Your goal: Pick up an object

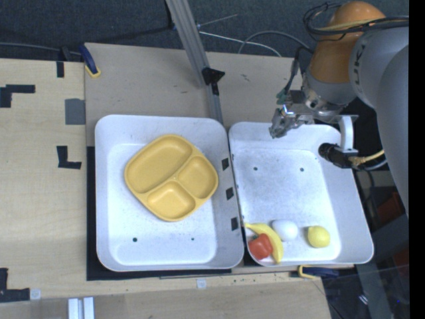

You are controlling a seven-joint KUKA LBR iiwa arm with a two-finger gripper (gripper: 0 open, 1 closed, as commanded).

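- Pale wooden desk (40,198) carries two shallow white bins side by side, with dark carpet beyond its far edge and a grey metal pole (189,42) slanting in from the far side.
- Left white bin (109,244) holds a yellow plastic tray with three compartments (171,177), lying flat near the bin's middle.
- Right white bin (345,198) holds four small things bunched along its near edge: a yellow toy banana (272,239), a red rounded piece (261,246) touching the banana, a white egg-shaped object (286,229) just beside them, and a small yellow lemon-like ball (319,236) a little apart to the right.
- Grey arm with its orange band reaches in from the right; the gripper (280,126) hangs over the far left corner of the right bin, well apart from the cluster.
- Gripper state: nothing shows between its tips, and I cannot tell how wide it stands.
- Doing the step well, as I judge it: travel toward the near edge, choose the yellow ball since it sits alone, centre over it, and descend straight.
- Risk: the bin's near wall crowds all four things, so the approach should avoid that rim.
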